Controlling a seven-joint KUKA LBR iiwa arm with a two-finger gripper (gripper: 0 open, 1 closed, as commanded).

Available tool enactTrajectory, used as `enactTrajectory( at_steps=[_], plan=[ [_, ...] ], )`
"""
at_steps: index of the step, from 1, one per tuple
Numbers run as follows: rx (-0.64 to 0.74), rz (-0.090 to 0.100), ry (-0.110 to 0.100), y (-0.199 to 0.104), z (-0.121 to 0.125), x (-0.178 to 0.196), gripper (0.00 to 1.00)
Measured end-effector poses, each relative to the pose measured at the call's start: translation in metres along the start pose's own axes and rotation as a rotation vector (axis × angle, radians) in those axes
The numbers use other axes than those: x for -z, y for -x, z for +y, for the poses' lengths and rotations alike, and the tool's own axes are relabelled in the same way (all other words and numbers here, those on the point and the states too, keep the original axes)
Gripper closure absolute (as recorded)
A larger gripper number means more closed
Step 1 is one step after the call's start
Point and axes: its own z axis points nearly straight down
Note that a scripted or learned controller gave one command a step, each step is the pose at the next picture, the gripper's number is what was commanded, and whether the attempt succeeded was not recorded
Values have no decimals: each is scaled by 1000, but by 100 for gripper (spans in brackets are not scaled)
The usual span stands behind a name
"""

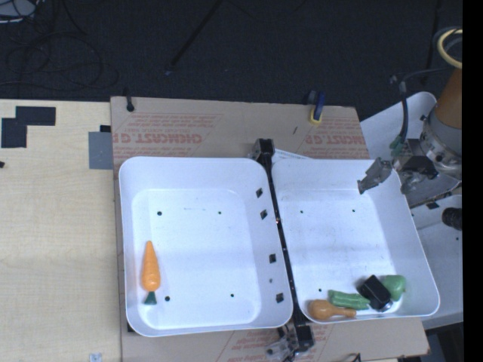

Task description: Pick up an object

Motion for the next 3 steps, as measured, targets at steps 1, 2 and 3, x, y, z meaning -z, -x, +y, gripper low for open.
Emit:
enactTrajectory(
  at_steps=[1,2,3],
  plan=[
    [9,0,16,-73,6,142,0],
    [-7,-3,6,-6,-58,199,0],
    [-7,-3,2,54,-102,218,0]
  ],
)
